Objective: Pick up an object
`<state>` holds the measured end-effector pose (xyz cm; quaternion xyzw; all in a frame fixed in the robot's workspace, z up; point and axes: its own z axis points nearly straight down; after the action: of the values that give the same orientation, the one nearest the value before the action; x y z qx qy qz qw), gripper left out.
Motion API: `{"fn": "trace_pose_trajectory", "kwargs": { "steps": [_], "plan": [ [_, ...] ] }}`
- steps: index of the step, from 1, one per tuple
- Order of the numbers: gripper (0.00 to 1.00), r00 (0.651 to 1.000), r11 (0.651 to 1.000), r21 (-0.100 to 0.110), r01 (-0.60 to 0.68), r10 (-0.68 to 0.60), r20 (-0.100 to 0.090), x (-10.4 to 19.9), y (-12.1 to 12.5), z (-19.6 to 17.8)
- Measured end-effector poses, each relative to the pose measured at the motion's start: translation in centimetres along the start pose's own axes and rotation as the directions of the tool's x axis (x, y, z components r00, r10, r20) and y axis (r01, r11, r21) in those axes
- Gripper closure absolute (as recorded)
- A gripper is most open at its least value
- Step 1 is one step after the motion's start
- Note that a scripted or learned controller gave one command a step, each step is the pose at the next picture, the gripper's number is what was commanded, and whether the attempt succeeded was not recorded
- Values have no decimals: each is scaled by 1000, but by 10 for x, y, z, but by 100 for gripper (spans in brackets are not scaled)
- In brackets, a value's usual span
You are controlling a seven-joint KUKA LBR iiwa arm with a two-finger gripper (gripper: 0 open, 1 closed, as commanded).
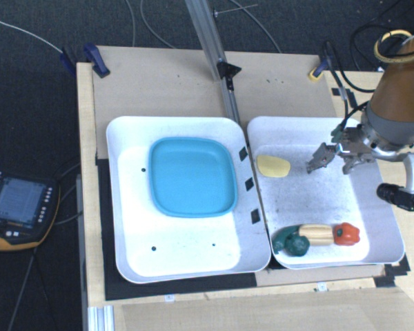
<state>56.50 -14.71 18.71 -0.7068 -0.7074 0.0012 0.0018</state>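
progress was judged slight: nothing was gripped yet. the gripper [334,157] was held spread and bare, seemingly above the floor of the right bin [393,243], right of centre. a yellow object [272,166] lay just left of it. the left bin [117,185] held a blue plate [192,176]. cables were strewn over dark carpet [27,81] at upper left.
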Motion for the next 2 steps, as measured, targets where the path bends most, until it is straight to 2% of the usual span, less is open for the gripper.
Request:
{"fn": "trace_pose_trajectory", "kwargs": {
  "steps": [1, 2],
  "plan": [
    [0, 1000, 1000, 0, -1, 1, 0, -1, -7, 45],
    [100, 1000, 1000, -6, 0, 0, 1, -1, -6, 32]
  ]
}}
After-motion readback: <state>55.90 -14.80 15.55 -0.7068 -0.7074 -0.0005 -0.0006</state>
